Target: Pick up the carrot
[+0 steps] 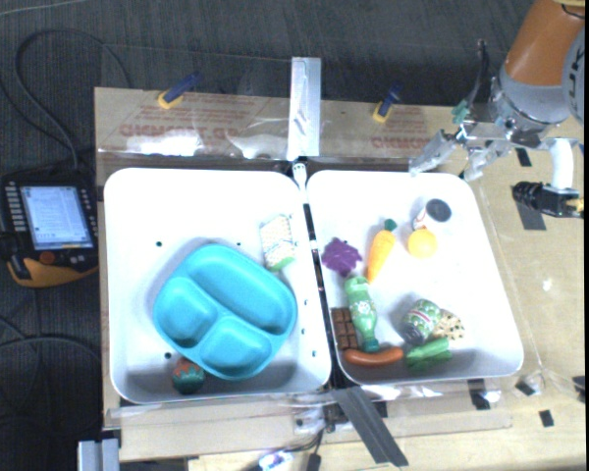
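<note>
1. Nearest in the right bin [491, 292] lie a sausage [373, 356], a green bottle [361, 312] and a patterned packet [430, 322].
2. The carrot [380, 251] lies mid-bin, untouched, purple grapes [341, 255] just left of it, a yellow ball [421, 242] just right.
3. My gripper [456, 153] hovers over the bin's far rim, fingers spread, holding nothing.
4. Everything is left: reach, descend, grasp, lift. The close neighbours may crowd my fingers.

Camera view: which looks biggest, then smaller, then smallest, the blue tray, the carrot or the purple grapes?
1. Blue tray, by far the biggest.
2. Carrot, long and thin.
3. Purple grapes, a bit smaller than the carrot beside them.
</note>
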`<move>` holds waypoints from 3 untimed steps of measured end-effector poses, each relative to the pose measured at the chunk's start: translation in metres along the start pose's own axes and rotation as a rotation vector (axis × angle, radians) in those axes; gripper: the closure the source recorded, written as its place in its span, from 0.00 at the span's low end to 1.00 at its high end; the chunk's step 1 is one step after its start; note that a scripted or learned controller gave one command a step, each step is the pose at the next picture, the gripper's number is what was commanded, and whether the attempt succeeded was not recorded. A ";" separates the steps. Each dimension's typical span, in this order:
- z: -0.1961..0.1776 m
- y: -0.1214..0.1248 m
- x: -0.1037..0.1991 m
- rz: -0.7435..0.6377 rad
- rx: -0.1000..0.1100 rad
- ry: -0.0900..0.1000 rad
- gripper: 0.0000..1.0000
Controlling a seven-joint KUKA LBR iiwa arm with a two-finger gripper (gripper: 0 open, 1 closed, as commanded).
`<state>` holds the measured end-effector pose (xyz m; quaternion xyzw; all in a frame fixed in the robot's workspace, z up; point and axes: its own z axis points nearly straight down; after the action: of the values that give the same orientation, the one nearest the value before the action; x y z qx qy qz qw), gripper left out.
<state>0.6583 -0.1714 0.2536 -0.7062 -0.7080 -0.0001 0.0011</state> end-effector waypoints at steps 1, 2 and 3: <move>0.135 0.009 0.016 -0.034 0.000 -0.004 0.00; 0.074 0.003 0.043 0.137 0.000 -0.003 0.00; 0.099 0.010 0.054 0.042 0.002 -0.006 0.00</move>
<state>0.6676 -0.1172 0.1549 -0.7209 -0.6930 0.0027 -0.0003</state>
